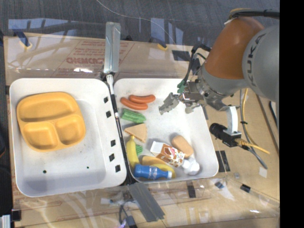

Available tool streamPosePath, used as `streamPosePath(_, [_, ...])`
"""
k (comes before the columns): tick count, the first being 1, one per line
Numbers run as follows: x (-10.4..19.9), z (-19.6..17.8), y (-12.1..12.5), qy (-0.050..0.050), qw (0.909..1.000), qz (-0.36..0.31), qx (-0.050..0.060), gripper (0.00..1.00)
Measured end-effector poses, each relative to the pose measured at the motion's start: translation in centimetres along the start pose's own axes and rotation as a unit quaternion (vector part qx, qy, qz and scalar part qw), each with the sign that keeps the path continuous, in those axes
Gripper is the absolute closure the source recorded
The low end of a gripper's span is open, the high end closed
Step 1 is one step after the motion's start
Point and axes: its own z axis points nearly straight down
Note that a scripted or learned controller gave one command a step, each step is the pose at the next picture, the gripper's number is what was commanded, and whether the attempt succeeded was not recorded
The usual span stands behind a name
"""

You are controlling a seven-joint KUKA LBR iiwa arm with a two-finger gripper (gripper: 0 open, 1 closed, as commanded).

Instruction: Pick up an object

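My gripper hangs over the upper middle of the right bin, its two grey fingers spread open with nothing between them. Two orange sausages lie to its left near the bin's top-left corner. Below them are a green vegetable piece and a tan sandwich wedge. At the bin's bottom lie a yellow banana, a blue bottle, a red-and-white carton and a brown bread roll.
The left bin holds a yellow compartment tray. A grey divider bar rises between the bins. The arm's orange band and cables stand at the right.
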Motion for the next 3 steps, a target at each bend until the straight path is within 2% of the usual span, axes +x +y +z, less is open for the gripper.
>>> streamPosePath(1, [-4.2, 16.5, 3.2, -0.001, 1.0, 0.003, -0.002, 0.0])
streamPosePath(2, [2.7, 16.5, 6.8, 0.001, 0.9998, -0.021, -0.002, 0.0])
streamPosePath(3, [2.4, 15.5, 6.7, 0.0, 0.9998, -0.021, -0.001, 1.0])
